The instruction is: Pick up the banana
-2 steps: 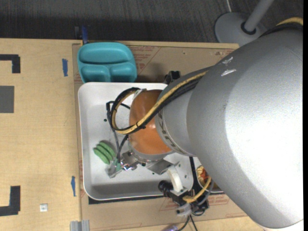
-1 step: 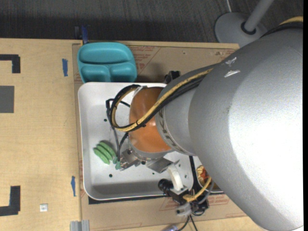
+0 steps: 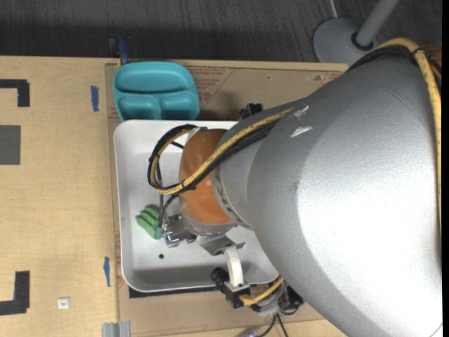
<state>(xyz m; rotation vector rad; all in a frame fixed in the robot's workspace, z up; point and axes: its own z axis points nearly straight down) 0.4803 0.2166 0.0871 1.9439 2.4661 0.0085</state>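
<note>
White bin (image 3: 133, 188): claw (image 3: 168, 232) touching green obj (image 3: 149, 222).

place: robot lab or test cell | bench: cardboard-brown top (image 3: 56, 209) with black and blue tape marks at 9 o'clock | fixtures: shallow white bin (image 3: 133, 258) at centre, teal plastic tray (image 3: 156, 90) at 11 o'clock | floor: dark grey carpet at 12 o'clock, grey stand base (image 3: 340, 39) at 1 o'clock
</note>
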